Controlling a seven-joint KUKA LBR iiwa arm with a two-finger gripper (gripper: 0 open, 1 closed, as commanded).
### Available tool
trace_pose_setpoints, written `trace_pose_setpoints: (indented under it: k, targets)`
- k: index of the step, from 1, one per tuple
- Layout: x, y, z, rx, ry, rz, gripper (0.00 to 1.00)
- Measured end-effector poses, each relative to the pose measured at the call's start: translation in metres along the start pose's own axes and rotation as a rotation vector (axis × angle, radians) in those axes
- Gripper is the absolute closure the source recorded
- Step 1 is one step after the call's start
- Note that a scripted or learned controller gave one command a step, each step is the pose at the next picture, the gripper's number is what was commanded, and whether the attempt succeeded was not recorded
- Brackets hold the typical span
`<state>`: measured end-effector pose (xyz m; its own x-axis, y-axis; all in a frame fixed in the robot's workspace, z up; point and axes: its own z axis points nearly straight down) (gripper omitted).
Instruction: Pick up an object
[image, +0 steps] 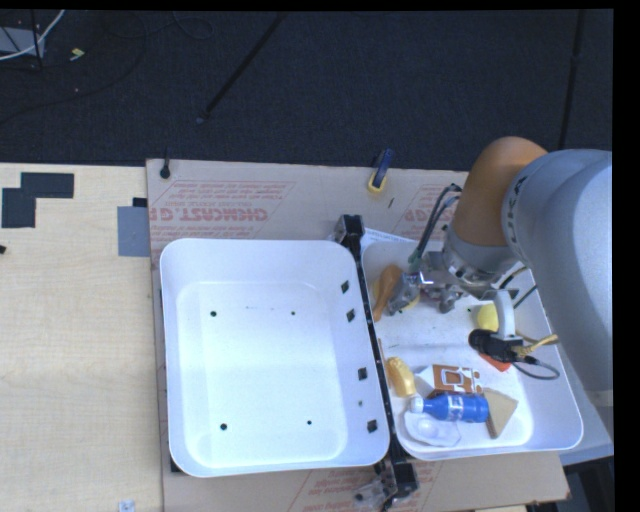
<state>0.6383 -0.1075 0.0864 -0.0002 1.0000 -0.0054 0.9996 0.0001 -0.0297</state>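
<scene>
Arm (570, 250), grey w/ orange band, is closest to cam, reaching in from view-right over R bin (545, 400). Claw (412, 296) sits low over upper-left part of R bin. Can't tell how far open it is, or whether it has hold of anything. Brown obj (385, 288), elongated, lies in R bin's upper-left, just beside claw on view-left, close to bin's left wall; contact w/ claw unclear. Yellow obj (486, 316) is view-right of claw, partly under wrist. Lower in bin: orange-yellow obj (400, 377) near left wall, patterned card (457, 378) beside it, blue bottle (455, 407) on its side just below card. Clear-white item (430, 430) touches bottle at front-left corner, and tan cardboard piece (503, 412) is at bottle's right end. L bin (180, 300) sits alongside R bin, walls touching. Both rest on cardboard sheet (250, 205) w/ printed text. Blue-yellow clamp (380, 172) is on its far edge.
</scene>
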Motion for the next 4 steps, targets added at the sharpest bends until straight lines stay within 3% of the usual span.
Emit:
trace_pose_setpoints:
  k: [1,2,3,4]
  targets:
    - [0.004,0.003,-0.008,-0.015,0.005,-0.001,1.00]
    - [-0.056,-0.083,0.002,-0.027,0.007,0.005,1.00]
    - [-0.038,-0.026,0.001,-0.031,0.006,-0.002,1.00]
    - [-0.029,-0.020,0.000,-0.028,0.006,0.000,1.00]
